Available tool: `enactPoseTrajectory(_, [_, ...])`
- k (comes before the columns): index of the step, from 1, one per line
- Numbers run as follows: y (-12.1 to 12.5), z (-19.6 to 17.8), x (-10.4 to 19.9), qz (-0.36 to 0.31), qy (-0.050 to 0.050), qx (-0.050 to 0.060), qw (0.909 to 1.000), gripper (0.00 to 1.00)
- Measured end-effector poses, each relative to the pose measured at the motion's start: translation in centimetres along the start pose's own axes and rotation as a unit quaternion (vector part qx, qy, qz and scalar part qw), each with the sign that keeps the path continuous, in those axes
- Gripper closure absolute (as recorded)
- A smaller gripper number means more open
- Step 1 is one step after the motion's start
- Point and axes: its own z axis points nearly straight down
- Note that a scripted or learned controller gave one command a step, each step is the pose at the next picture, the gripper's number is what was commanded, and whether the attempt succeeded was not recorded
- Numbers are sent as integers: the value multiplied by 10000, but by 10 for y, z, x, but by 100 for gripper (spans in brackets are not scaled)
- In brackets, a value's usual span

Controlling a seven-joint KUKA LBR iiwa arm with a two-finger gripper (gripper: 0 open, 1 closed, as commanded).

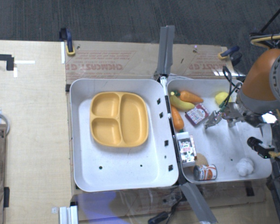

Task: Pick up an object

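Note:
My gripper [213, 121] hangs low over the right bin [224, 146], in its upper middle. It is just right of a purple packet [196, 115] and below a yellow lemon [221, 98]. I see nothing held in it. Along the bin's left side lie a banana [181, 103], an orange carrot [191, 96] and a second orange piece [177, 119]. Lower down are a white printed box [186, 149], a red-and-white can [205, 172] on its side and a white ball [245, 166].
The left bin [84, 162] holds a yellow divided plate [120, 119]. A grey divider [165, 50] runs between the bins. The arm's orange band [262, 80] looms over the right bin's right edge. Cardboard [112, 59] lies behind the bins.

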Motion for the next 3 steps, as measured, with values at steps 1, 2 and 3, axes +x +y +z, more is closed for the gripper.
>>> enactPoseTrajectory(1, [27,-15,7,-1055,-3,-5,9944,0])
enactPoseTrajectory(2, [27,-15,7,-1055,-3,-5,9944,0])
enactPoseTrajectory(3, [70,-1,-45,-1364,-7,-11,9907,0])
